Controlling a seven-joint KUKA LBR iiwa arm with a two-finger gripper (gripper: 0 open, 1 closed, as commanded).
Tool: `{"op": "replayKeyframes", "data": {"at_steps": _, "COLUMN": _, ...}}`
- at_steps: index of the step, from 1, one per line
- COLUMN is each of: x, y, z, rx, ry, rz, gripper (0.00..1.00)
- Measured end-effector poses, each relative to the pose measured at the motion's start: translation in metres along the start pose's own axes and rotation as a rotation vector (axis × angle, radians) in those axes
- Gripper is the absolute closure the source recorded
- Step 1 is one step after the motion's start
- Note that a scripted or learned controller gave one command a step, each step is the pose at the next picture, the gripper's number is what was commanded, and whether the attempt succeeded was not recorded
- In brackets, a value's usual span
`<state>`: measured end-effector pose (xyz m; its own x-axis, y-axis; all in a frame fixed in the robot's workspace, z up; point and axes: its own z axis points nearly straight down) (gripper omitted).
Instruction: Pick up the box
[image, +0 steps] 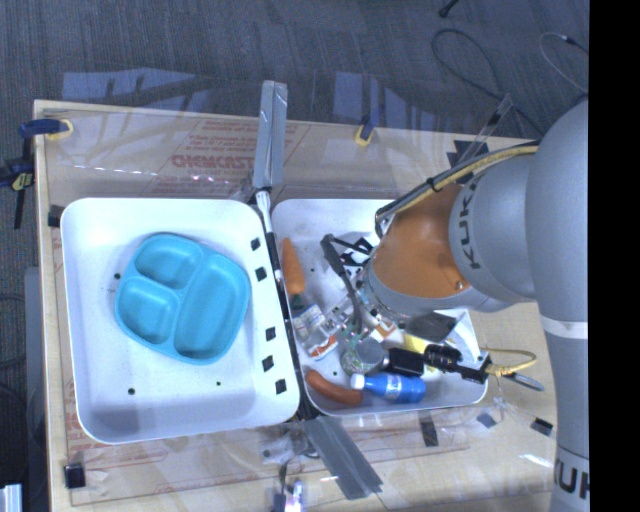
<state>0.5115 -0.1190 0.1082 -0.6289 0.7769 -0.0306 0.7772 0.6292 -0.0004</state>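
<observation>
Two white bins sit side by side, and places here are given relative to the right bin (300, 395). Left of it, the left bin (90, 400) holds a blue divided tray (183, 296). Inside the right bin's left half lie an orange carrot-like piece (292, 267) and a small clear box (318, 328). The grey arm (520, 230) bends down over its middle, orange band (420, 255) tilted leftward; the gripper (352, 322) is among clutter, its state impossible to tell. A blue bottle (395, 386) lies along its near wall.

One fixed camera above the bench (150, 150), slanted down, both bins (90, 300) in frame
</observation>
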Motion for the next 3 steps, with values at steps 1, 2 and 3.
{"op": "replayKeyframes", "data": {"at_steps": 1, "x": 0.07, "y": 0.04, "z": -0.086, "rx": -0.003, "ry": 0.03, "rz": -0.144, "gripper": 1.0}}
{"op": "replayKeyframes", "data": {"at_steps": 2, "x": 0.087, "y": 0.028, "z": -0.085, "rx": 0.001, "ry": 0.033, "rz": -0.092, "gripper": 1.0}}
{"op": "replayKeyframes", "data": {"at_steps": 3, "x": 0.086, "y": 0.029, "z": -0.094, "rx": 0.001, "ry": 0.033, "rz": -0.095, "gripper": 1.0}}
